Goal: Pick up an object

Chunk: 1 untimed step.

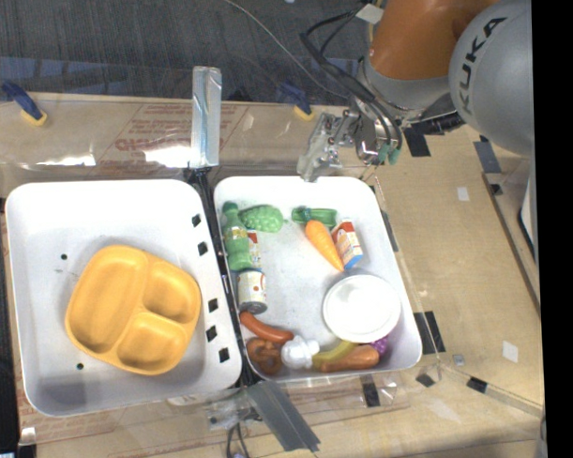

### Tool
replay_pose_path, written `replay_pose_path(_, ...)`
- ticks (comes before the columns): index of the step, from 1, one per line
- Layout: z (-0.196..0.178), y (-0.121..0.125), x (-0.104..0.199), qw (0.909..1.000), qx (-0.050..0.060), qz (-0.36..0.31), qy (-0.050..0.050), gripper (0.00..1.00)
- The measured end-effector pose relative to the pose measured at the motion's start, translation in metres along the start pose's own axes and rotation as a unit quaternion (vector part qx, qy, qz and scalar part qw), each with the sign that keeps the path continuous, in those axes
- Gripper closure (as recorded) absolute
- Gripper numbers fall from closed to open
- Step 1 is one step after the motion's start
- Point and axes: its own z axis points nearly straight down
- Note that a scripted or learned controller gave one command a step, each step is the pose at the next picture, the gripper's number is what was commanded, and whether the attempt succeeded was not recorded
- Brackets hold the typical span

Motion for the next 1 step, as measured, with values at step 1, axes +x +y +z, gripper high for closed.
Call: replay_pose_path(1,-0.041,-0.0965,0.0074,0.9953,0.001,0.096,0.004,1.0)
